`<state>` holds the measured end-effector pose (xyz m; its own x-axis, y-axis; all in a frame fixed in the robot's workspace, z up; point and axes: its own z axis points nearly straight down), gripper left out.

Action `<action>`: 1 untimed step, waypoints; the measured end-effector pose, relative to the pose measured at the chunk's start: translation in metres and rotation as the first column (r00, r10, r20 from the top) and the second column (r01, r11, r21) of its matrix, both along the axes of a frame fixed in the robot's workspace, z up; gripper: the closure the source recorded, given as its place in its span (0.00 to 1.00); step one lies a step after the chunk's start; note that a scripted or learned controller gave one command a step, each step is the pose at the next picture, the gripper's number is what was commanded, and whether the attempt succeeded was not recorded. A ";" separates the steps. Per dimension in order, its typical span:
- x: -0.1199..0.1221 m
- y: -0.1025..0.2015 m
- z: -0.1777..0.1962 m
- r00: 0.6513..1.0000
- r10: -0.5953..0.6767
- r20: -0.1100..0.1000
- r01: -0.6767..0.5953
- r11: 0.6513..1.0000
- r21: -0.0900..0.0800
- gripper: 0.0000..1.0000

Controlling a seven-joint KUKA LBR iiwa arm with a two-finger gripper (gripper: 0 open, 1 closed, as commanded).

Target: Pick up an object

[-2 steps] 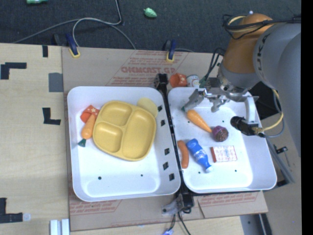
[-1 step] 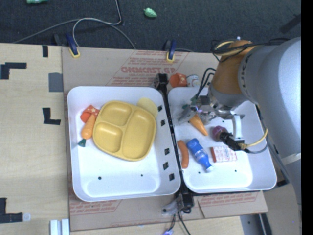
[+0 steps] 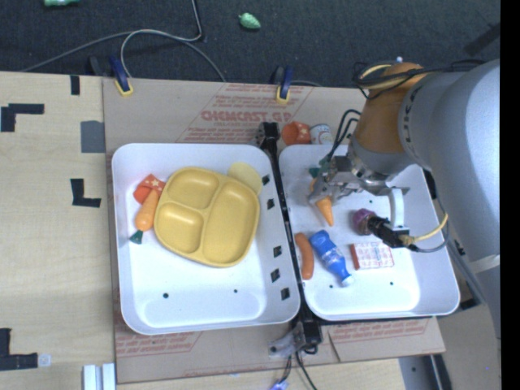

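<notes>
Carrot (image 3: 325, 210) in right bin (image 3: 422, 299), tip up, touching gripper (image 3: 323, 187). Fingers: cannot tell if wide or shut. To do well: go straight down, squeeze gently round the middle, lift slowly. Best kept away from blue bottle (image 3: 331, 256) and sausage (image 3: 305, 254) close below.

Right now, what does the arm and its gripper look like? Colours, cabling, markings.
Bulky light-grey rounded arm with an orange band above the wrist. Small metallic grey gripper below it. A thin yellow cable loops off the wrist beside a white bracket. No readable markings.
</notes>
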<state>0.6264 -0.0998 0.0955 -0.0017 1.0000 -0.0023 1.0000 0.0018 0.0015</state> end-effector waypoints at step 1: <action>0.013 0.067 0.090 1.000 0.002 0.001 -0.002 1.000 0.003 1.00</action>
